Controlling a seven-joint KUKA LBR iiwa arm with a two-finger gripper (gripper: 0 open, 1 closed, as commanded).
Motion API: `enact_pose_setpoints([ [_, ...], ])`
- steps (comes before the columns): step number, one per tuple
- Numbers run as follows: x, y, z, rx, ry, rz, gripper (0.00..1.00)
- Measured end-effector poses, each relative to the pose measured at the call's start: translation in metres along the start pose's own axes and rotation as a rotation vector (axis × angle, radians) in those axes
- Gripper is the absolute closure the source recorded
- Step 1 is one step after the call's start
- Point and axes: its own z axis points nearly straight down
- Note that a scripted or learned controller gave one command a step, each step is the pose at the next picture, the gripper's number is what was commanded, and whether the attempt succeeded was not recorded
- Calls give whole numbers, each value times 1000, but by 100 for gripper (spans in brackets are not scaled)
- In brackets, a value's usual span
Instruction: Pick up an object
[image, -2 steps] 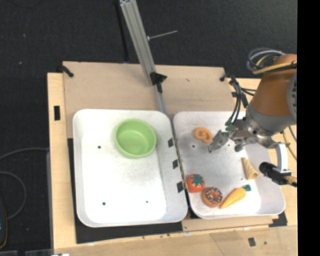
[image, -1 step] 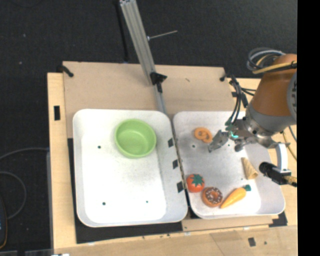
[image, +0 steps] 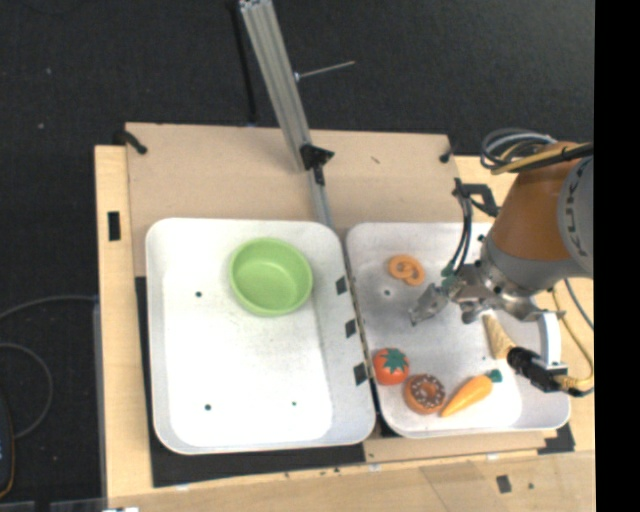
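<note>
Here the gripper (image: 432, 303) hangs over the right bin (image: 400, 415), grip state unclear. Below it, the carrot (image: 467, 394) looks light, rigid and slippery; grasping across its thick middle seems best.

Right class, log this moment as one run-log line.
gripper: over right bin, holding nothing | nearest: orange ring | tomato, donut, carrot: untouched | green bowl: left bin

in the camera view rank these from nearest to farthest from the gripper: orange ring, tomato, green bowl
Measured from the gripper, over the right bin:
1. Orange ring, just above the gripper in the right bin.
2. Tomato, below and left, at the right bin's left edge.
3. Green bowl, far left, in the left bin.
</note>
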Motion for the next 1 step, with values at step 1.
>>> enact_pose_setpoints([
  [1,-1,5,60,-1,0,1,0],
])
